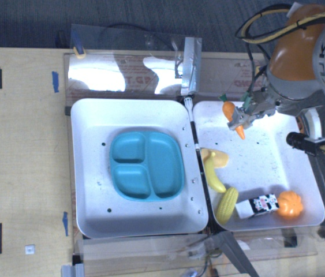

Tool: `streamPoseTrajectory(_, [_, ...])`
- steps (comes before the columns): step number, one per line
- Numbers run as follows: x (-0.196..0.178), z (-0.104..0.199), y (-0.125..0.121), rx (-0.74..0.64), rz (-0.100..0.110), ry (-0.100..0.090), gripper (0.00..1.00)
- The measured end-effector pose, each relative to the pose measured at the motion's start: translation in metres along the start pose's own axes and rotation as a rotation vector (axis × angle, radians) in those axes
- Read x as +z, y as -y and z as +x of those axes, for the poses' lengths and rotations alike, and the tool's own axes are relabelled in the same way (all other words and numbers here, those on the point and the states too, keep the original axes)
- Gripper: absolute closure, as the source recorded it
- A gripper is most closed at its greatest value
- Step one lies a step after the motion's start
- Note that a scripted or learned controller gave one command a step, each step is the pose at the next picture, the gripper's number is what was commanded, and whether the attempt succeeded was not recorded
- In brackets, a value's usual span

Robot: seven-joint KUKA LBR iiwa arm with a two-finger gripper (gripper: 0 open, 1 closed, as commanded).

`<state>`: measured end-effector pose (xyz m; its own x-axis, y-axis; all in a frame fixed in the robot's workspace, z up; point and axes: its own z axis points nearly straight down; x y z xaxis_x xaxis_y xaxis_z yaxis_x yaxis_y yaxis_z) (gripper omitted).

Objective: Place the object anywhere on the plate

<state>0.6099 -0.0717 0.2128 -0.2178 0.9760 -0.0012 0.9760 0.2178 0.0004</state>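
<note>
Far left of the gripper: left bin (87,154), a shallow white tray on the wooden bench (18,166).
Plate (147,164): blue, three compartments, lying flat in the middle of the left bin, well to the left of the gripper and below it in the camera view.
Banana (213,167): yellow toy, in the right bin (266,154) against its left wall, left of the gripper and lower in view; well apart from it.
Corn cob (227,204): yellow, touching the banana's lower end, near the right bin's front edge, below the gripper.
Carrot (232,116): orange toy with a green top, tilted, at the upper left part of the right bin; it sits between the gripper's fingers.
Gripper (240,118): narrow, closed around the carrot; whether the carrot is clear of the bin floor I cannot tell.
Milk carton (258,205): small, white with black patches, lying on its side, below the gripper and slightly right.
Orange fruit (290,204): round, touching the carton's right end, below and right of the gripper.
Arm (301,51): grey with an orange band, up and right of the gripper.
</note>
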Motion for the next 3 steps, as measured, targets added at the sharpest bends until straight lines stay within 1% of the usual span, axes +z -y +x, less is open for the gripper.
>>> streamPoseTrajectory(1, [0.024, 0.084, 0.066, -0.263, 0.004, -0.004, 1.00])
streamPoseTrajectory(2, [-0.021, 0.064, 0.015, -0.461, -0.006, 0.002, 1.00])
streamPoseTrajectory(3, [-0.021, 0.064, 0.015, -0.461, -0.005, 0.002, 0.00])
